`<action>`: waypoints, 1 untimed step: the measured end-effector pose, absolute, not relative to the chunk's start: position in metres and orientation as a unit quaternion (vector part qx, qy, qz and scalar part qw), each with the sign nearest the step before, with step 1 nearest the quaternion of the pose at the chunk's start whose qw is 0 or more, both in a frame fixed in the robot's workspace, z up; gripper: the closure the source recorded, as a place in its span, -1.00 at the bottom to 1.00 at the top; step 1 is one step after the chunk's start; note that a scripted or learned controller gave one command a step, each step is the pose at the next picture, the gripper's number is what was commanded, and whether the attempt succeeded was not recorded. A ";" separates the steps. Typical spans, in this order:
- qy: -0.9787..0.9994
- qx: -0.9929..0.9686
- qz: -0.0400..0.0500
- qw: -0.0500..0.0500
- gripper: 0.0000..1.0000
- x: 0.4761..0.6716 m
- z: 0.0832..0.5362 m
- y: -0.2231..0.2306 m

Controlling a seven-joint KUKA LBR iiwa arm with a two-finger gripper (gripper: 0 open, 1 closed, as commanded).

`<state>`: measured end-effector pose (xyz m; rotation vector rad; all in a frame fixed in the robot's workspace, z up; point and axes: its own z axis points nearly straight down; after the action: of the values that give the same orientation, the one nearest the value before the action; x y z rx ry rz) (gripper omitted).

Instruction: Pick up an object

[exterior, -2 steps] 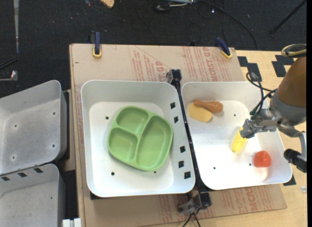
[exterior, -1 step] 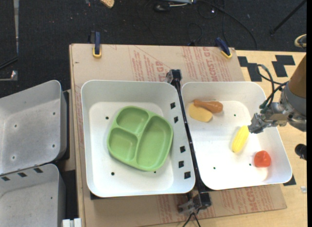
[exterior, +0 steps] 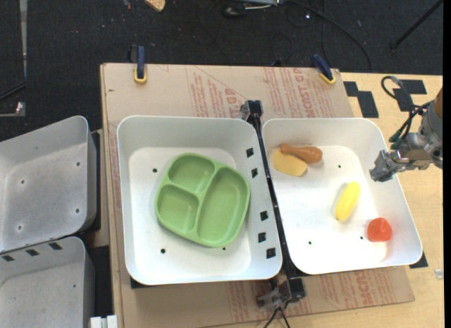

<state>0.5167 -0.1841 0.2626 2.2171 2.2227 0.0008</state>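
Note:
The right bin point(exterior: 331, 266) holds a yellow banana-like piece point(exterior: 347, 201), a red round object point(exterior: 379, 230), a pale yellow slice point(exterior: 289, 165) and an orange-brown drumstick-shaped piece point(exterior: 301, 152). My gripper point(exterior: 385, 168) hangs at the right bin's right side, above and to the right of the yellow piece, with nothing seen between its fingers. The arm's wrist enters from the right edge.
The left bin point(exterior: 141, 178) carries a green three-compartment plate point(exterior: 203, 199). A black divider with clips runs between the bins. White trays lie off the bench at the left point(exterior: 42, 178). Cables hang near the arm at the right.

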 end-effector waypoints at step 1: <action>0.709 0.705 0.001 0.001 1.00 0.545 0.264 -0.130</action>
<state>0.5453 -0.1302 0.2640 2.2126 2.2276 0.0024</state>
